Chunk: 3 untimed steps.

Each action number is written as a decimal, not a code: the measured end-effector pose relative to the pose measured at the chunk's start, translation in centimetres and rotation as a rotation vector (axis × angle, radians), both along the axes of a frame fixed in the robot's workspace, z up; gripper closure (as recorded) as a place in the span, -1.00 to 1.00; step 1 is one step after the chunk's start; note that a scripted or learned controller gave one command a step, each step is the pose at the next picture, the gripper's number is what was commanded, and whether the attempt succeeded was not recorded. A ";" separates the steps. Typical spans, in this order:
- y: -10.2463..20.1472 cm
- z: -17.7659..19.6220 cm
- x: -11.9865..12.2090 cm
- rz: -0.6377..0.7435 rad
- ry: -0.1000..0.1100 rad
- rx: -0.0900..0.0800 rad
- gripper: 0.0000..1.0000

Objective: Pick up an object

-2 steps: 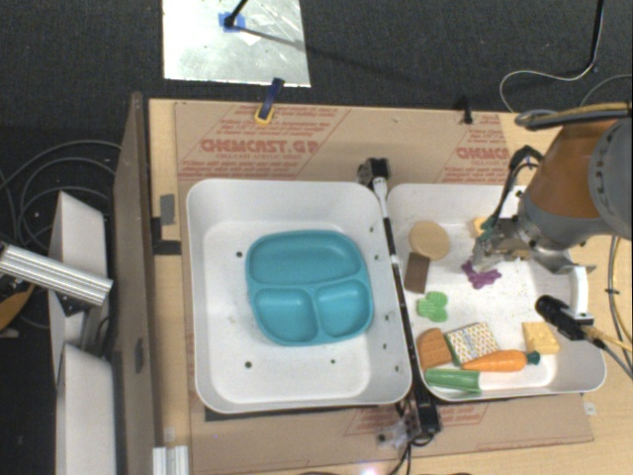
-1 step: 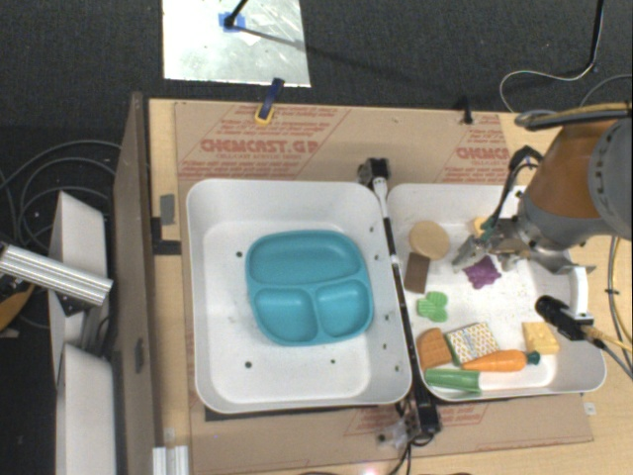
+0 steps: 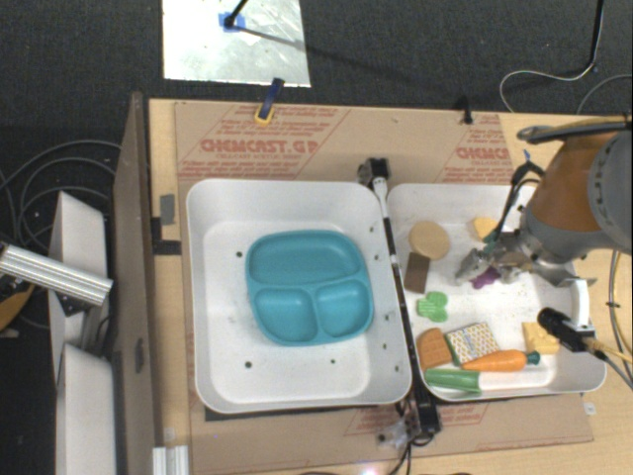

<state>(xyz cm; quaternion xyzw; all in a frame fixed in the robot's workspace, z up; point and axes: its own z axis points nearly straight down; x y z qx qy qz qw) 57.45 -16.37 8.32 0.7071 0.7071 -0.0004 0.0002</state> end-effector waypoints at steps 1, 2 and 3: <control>0.1 1.2 0.2 0.001 -0.005 0.001 1.00; 0.1 1.2 0.2 0.001 -0.004 0.001 -1.00; 1.8 0.2 5.5 0.008 -0.007 0.001 -1.00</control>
